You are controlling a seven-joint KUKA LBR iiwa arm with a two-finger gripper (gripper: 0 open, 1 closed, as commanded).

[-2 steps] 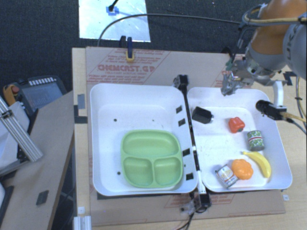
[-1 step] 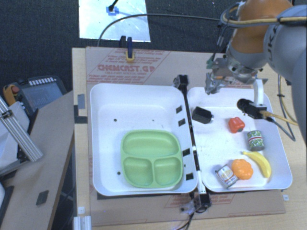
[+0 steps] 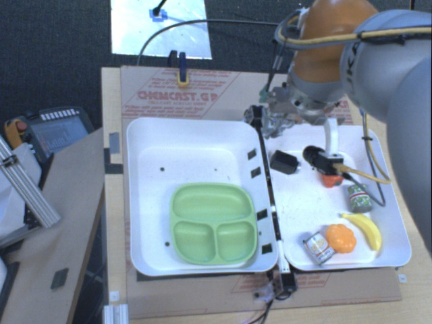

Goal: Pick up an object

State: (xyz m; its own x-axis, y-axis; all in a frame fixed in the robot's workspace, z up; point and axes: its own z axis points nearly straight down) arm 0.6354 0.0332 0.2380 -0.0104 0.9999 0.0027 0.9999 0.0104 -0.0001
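Gripper [image 3: 268, 123] sits over the far end of the divider where the two bins meet, under the arm's [image 3: 391, 59] orange-banded wrist. It's dark, small & tangled w/ cables there, so I can't tell whether it's released or clenched.

Nearest obj. is a black block [image 3: 284, 162]. It lies in the right bin [image 3: 300, 211] near the divider, on the camera side of the gripper & apart from it. Further right is a red-orange thing [image 3: 330, 179], half covered by robot fittings; poss. a small fruit, too hidden to name.

Then comes a green-label can [image 3: 358, 198], tilted. A banana [image 3: 366, 229] & an orange [image 3: 341, 238] lie side by side near the front rim, w/ a small tin [image 3: 317, 247] just beside the orange.

Left bin [image 3: 155, 181] holds a green three-part plate [image 3: 213, 223]. The arm's bulk cuts off the right bin's far right corner.
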